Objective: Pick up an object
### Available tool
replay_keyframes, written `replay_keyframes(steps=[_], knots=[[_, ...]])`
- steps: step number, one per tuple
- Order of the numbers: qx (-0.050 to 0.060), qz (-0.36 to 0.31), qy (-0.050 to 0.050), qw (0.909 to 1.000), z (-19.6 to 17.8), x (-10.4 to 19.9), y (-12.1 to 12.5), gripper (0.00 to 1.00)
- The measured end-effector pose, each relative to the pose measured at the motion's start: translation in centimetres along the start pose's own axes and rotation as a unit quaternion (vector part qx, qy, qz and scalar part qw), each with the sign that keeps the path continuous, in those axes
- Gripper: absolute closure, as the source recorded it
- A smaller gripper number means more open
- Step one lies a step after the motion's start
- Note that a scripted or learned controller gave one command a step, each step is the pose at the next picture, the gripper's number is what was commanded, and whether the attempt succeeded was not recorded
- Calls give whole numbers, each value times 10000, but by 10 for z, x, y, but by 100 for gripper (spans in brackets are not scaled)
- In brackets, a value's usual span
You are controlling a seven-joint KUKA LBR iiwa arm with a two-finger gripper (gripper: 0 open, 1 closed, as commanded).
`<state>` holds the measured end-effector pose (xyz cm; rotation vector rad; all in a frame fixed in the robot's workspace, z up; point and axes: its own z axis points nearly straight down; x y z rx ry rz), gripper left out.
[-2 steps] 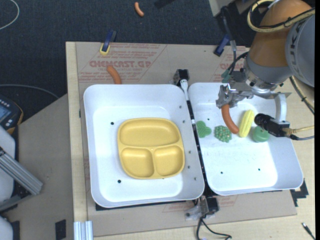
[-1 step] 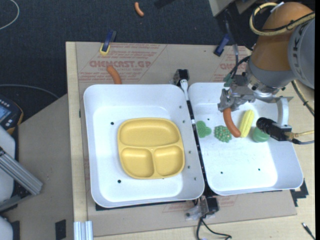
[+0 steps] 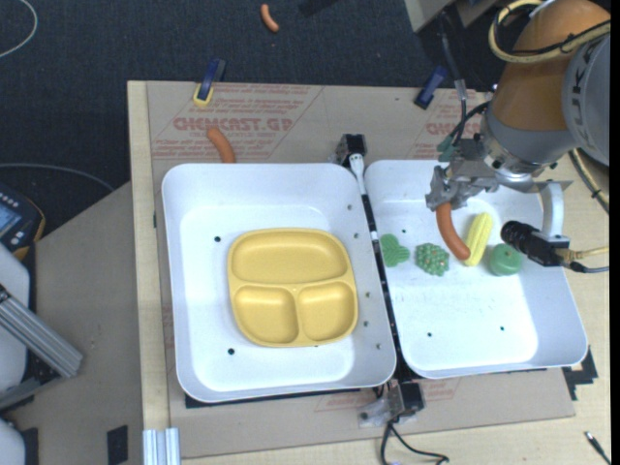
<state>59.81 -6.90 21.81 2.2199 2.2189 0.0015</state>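
**Entry: pick attempt, right bin — lift not yet shown**

Item 1, candidate object: orange hot dog [image 3: 451, 232], lying at a slant on the floor of the right bin [image 3: 484, 342], upper end just under my gripper [image 3: 448, 194]. Status: resting in the bin, not raised.

Item 2, my gripper: low over the back half of the right bin, directly above the hot dog's upper end. Whether it is released or clenched I cannot tell; the wrist hides the tips from this angle. No object is visibly held.

Item 3, neighbours in the same bin: yellow corn cob [image 3: 479, 237] touching or just beside the hot dog on its right; round green piece [image 3: 504, 260] next to that; green broccoli-like piece [image 3: 432, 259] and a smaller green leafy piece [image 3: 394, 251] to the hot dog's left.

Item 4, left bin [image 3: 189, 260]: holds 1 yellow divided plate [image 3: 291, 286] with 3 compartments.

Item 5, outside the bins: 1 more orange sausage [image 3: 223, 144] on the cardboard.

Progress, as I judge it: approach done, arm positioned over a target. Remaining: secure the grasp and lift clear of the bin.
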Motion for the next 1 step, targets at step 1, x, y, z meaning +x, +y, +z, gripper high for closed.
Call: replay_keyframes(steps=[1], knots=[[-5,-8,1,10000,-6,3,5,100]])
